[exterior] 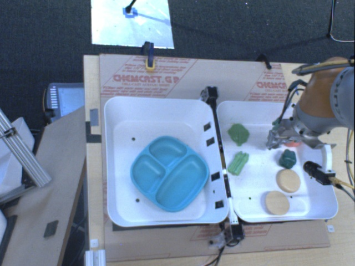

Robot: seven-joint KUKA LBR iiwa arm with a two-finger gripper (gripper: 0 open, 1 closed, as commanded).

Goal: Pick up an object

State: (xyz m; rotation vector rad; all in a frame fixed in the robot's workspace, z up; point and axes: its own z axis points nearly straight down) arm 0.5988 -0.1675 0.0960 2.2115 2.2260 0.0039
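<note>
Two white bins fill mid-frame: the left bin [119,126] bears a blue divided plate [169,172]; the right bin [260,115] holds small toy foods. The gripper [275,139] hangs at right-centre; whether it is wide or narrow I cannot tell. Nearest, just right of it, lies a dark green piece [287,159], probably light, stiff and somewhat slick; take it across its narrow sides.

Dark blue-black carpeted floor [238,15] at the far side and left. Far left of centre, shiny square silver sheet [132,15] flat on that carpet. Pale brown cardboard sheet with red lettering [177,73] covering the bench. At left, slanted bare aluminium rail [19,148] over light wooden board [55,193].
</note>
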